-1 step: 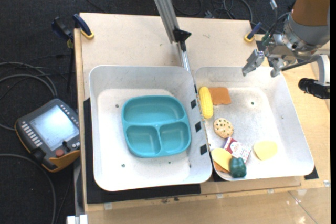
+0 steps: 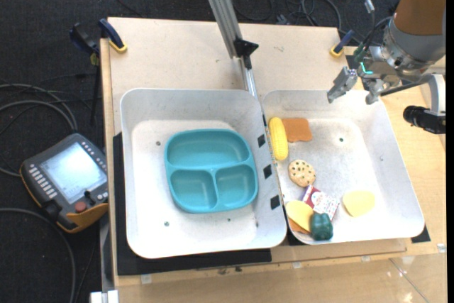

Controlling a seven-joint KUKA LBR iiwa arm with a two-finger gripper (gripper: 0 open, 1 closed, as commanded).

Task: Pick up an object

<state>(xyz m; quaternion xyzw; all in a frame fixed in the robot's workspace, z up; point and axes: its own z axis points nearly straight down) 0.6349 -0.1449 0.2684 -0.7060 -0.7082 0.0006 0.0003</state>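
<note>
A: Where does the gripper [image 2: 358, 87] sit?

B: Above the far edge of the right bin [image 2: 397, 152], toward its back right corner. The grey arm [image 2: 418, 18] with its orange band comes in from the right. The two fingers [image 2: 342, 85] are spread apart, with nothing between them.

A: And the things to pick?

B: All in the right bin. A yellow corn cob [image 2: 278, 138] lies along the bin's left wall, and an orange-brown flat piece [image 2: 297, 130] touches it on the side toward the bin's middle. Nearer the front from those is a chocolate-chip cookie [image 2: 301, 172]. At the bin's front left corner sits a cluster: a yellow-orange wedge [image 2: 299, 215], a red and white packet [image 2: 323, 203], and a green piece [image 2: 321, 226] at the very front edge. A pale yellow chip-like piece [image 2: 359, 203] lies just right of that cluster.

A: Is the gripper near any of them?

B: No, it is well apart from all of them; the orange-brown piece is the closest.

A: What is in the left bin [image 2: 142, 152]?

B: A teal divided tray [image 2: 211, 170] with three compartments, around the middle. Both bins rest on the tan worktop [image 2: 177, 53].
</note>
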